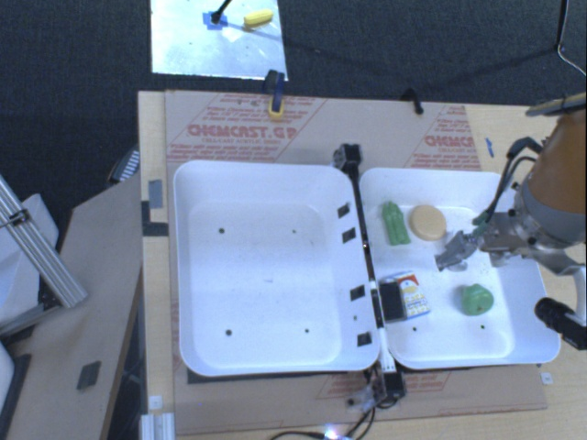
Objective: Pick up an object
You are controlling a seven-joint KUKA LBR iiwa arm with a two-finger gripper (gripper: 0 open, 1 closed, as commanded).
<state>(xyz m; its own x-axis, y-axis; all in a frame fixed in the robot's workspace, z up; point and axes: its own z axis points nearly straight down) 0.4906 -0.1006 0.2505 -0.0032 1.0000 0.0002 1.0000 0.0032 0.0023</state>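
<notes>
A dark carpeted floor is surrounding the tan surface (303,122), which is carrying two shallow white bins side by side. The left bin (266,269) is sitting at the frame's centre. The right bin (459,333) is holding a green bottle (395,223) and a round tan disc (427,222) near its upper edge, a small printed box (404,297) at its lower left, and a green lump (477,299) lower right. The hand (456,248) is hanging between the disc and lump, touching neither; whether it is apart or together cannot be told.
</notes>
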